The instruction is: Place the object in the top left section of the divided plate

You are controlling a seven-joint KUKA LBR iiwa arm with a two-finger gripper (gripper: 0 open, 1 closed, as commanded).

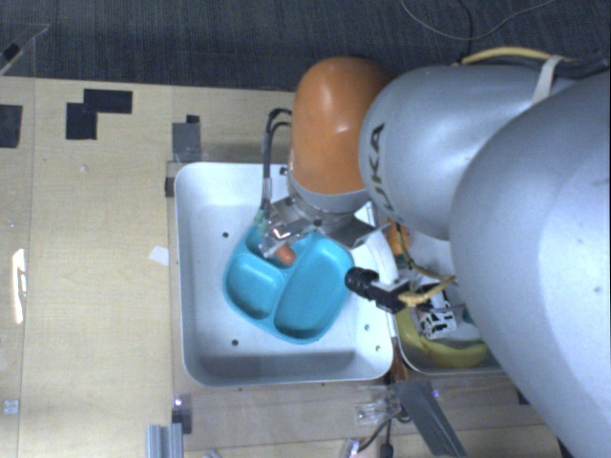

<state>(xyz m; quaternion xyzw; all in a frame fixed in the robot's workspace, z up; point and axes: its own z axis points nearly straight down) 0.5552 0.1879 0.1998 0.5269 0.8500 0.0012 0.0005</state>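
- One blue divided plate (286,294), lying inside the left bin, with three sections that can be made out
- Two shallow white bins: the left bin (200,256) holding the plate, the right bin (434,356) just right of the plate and mostly hidden
- One small orange object (284,253) at the plate's upper edge
- One yellow item (449,351) in the right bin, right of the plate
- One grey arm (477,189) with one orange band (329,127), above and right of the plate
- Three black marks (95,111) on the bench, well up and left of the plate
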